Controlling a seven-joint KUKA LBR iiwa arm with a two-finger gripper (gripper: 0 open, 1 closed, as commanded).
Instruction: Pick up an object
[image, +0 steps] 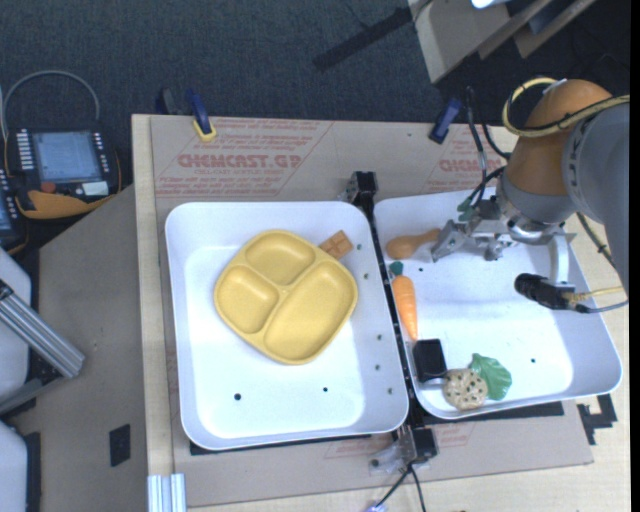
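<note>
a handheld control pendant (62, 165) is lying off the bench at far left. on the bench, the left bin (200, 380) is holding a yellow divided plate (286, 296), which is sitting tilted in the upper middle of the bin. a small brown block (336, 243) is touching the plate's upper right edge. moving across the seam, the right bin (590, 370) is carrying several items along its left wall: a tan, pear-like piece (410, 245) near the top, a carrot (404, 306) lying lengthwise just below it, then a black block (430, 359) below that. a round cookie (464, 388) is resting near the bin's front rim, touching a green leafy piece (492, 372) at its right. the gripper (470, 238) is hanging over the upper part of the right bin, just right of the tan piece; from this angle it cannot be told how far apart the gripper is set, and nothing is visibly held in it. the grey arm (570, 150) is reaching in from the right.
</note>
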